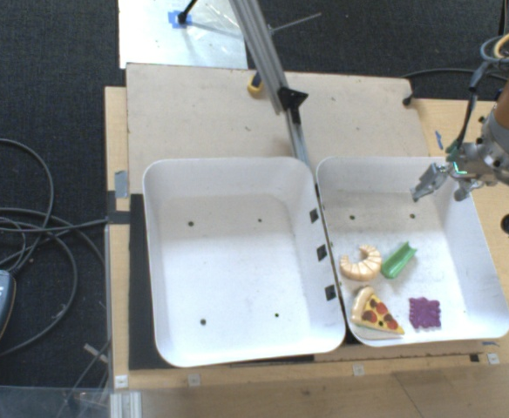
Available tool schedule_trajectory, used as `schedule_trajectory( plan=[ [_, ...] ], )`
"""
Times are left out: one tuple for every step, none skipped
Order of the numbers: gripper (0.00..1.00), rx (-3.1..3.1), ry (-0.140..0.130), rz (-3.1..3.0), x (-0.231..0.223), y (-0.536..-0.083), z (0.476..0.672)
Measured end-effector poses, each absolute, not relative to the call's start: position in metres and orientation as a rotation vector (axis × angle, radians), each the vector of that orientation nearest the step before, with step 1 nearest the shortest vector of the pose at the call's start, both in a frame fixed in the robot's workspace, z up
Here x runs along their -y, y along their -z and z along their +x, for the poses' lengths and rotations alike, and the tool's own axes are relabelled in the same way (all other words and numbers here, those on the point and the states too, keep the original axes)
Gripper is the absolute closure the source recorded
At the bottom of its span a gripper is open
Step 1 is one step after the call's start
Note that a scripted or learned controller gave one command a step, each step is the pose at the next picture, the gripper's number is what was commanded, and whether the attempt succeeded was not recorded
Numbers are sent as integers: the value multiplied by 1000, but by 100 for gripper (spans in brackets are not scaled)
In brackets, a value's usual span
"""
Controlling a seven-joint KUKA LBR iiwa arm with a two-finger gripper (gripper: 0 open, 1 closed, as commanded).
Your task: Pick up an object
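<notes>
The camera view gives us two white bins side by side on the bench. In the right bin (464,233) we find four small things grouped toward its near edge: a croissant (361,263) near the divider between the bins, a green piece (398,260) just beside it on the right, a pizza slice (376,312) at the near left corner, and a purple piece (424,313) to the right of the slice. None of them touches the gripper. We see the gripper (443,185) hanging over the bin's far right corner, well apart from the group, its two fingers spread with nothing between them. The grey arm enters from the right edge. The left bin (163,233) sits beside it, their walls meeting.
</notes>
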State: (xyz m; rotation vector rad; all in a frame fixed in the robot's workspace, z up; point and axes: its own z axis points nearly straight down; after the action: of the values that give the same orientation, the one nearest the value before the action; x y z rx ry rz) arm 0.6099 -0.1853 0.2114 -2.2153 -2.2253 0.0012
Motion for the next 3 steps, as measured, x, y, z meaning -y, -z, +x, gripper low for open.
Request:
schedule_trajectory(
  plan=[
    [0,2230,1,-2216,185,-214,611],
    [0,2222,-3,-2220,190,-170,605],
    [0,2221,-2,-2220,194,-127,606]
  ],
)
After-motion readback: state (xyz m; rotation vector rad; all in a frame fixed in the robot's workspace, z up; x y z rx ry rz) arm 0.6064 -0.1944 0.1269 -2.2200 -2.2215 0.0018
